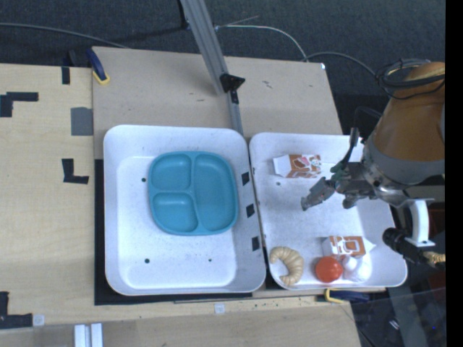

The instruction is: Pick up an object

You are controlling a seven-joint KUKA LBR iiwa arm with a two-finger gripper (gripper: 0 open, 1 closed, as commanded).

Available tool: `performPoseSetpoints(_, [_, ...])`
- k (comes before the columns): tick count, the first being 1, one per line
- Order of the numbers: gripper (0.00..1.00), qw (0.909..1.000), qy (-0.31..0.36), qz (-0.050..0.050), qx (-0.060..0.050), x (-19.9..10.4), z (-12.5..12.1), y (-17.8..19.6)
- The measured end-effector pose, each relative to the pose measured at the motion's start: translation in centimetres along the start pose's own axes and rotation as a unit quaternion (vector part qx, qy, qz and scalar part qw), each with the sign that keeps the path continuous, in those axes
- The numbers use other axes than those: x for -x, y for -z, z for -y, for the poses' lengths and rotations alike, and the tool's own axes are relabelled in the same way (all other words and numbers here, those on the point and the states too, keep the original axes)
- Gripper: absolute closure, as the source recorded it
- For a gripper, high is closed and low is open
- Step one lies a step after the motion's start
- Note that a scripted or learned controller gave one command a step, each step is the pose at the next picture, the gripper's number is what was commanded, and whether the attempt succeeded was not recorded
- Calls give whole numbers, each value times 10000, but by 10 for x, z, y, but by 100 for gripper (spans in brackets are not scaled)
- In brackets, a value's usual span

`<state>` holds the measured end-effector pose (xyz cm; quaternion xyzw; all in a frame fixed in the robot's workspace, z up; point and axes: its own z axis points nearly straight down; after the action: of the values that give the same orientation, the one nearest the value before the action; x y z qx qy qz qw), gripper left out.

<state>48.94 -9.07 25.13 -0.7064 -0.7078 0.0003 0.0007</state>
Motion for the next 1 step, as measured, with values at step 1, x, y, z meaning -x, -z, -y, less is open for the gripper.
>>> performPoseSetpoints(1, [0,10000,0,0,0,0,0,0])
